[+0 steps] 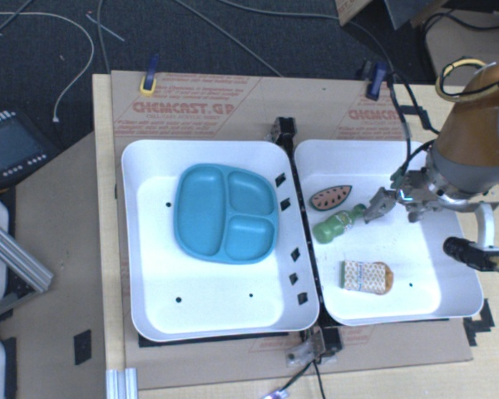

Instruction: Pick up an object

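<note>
So we're looking down on two white bins sat side by side on a cardboard-covered bench. The left bin (150, 248) has a blue divided plate (226, 213) lying flat in its upper half, three compartments, nothing on it that we can see. The right bin (416, 302) is where the small stuff is: a green bottle-shaped toy (337, 224) lying on its side near the bin's left wall, a brown watermelon-slice-looking piece (330, 196) just above it, and a tan patterned pouch or cracker thing (366, 276) lower down, well apart from the other two.

The arm (474, 131) comes in from the right, and the gripper (382, 205) is down over the right bin, with its tip just beside the narrow end of the green toy. Honestly we can't tell from this angle whether it touches the toy or sits just over it. Same for the fingers: the tip is a small dark blur here, so we can't say how far apart they are, and we don't see anything clearly between them. All three small things look like they're resting on the bin floor.

Around the bench there's dark carpet with loose cables (75, 32), and a blue clamp (150, 71) on the cardboard's top edge
</note>
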